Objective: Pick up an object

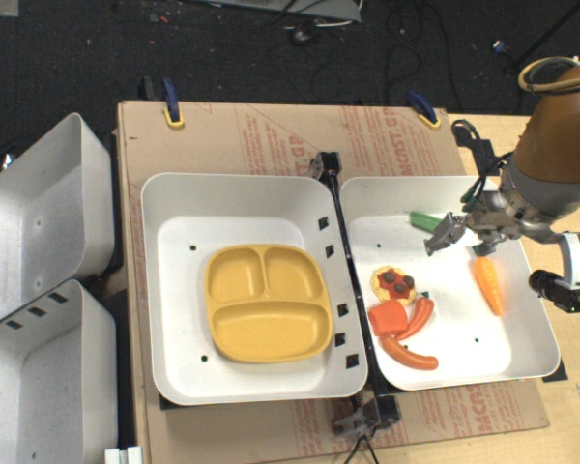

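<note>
My gripper (461, 235) hangs over the right bin (522, 356), near its upper right part, with its fingers spread and nothing between them. Just below and right of it lies an orange carrot (489, 285). A green piece (426, 221) lies to the gripper's left by the bin's back wall. Lower left in the same bin are a small pizza slice (393, 281), a red block (388, 317), a red chili (420, 317) and a hot dog sausage (407, 356).
The left bin (164, 288) holds a yellow divided plate (268, 303). A black divider (343, 259) runs between the two bins. Two more white bins (39, 259) stand off the bench at the left. The arm's orange band (561, 124) rises at the right edge.
</note>
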